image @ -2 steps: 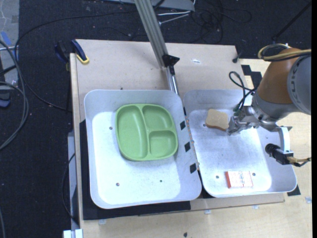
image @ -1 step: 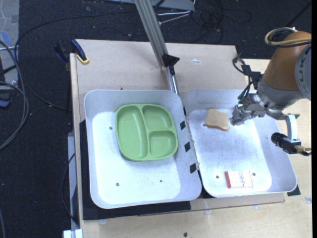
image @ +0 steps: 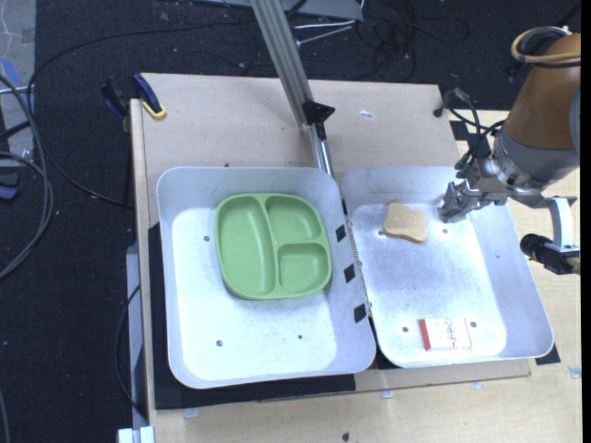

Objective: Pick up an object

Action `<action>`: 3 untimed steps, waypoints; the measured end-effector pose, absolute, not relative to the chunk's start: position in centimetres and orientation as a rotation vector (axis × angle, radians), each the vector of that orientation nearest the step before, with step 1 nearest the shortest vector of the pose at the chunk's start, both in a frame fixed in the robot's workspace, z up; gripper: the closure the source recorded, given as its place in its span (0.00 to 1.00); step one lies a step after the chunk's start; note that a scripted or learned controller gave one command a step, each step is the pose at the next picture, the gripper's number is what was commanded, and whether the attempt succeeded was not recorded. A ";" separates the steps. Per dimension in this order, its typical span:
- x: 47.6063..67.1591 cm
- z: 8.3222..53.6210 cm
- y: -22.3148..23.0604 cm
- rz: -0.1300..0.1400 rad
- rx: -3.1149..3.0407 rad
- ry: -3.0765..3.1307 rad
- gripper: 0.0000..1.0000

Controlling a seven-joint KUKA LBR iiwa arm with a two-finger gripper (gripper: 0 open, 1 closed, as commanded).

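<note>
Beside metal jaws (image: 452, 207), tan bread slice (image: 405, 222)

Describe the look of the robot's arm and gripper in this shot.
The arm is bulky and rounded, with a broad orange band above a grey wrist section. Black cables run along its left side. The gripper is small, dark grey metal, compact and angular, far narrower than the arm.

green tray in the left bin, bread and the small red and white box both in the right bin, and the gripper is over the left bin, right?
Not quite: the gripper is over the right bin, just right of the bread. The camera view shows it. The green tray is in the left bin and the box in the right one.
</note>
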State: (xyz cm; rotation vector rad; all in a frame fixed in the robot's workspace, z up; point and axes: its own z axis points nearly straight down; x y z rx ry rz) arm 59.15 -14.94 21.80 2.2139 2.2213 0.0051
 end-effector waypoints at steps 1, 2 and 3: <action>59.2 26.1 -15.2 0.005 2.214 2.220 1.00; 59.0 25.2 -10.8 -0.001 2.216 2.229 1.00; 58.6 23.9 -5.9 0.000 2.215 2.231 1.00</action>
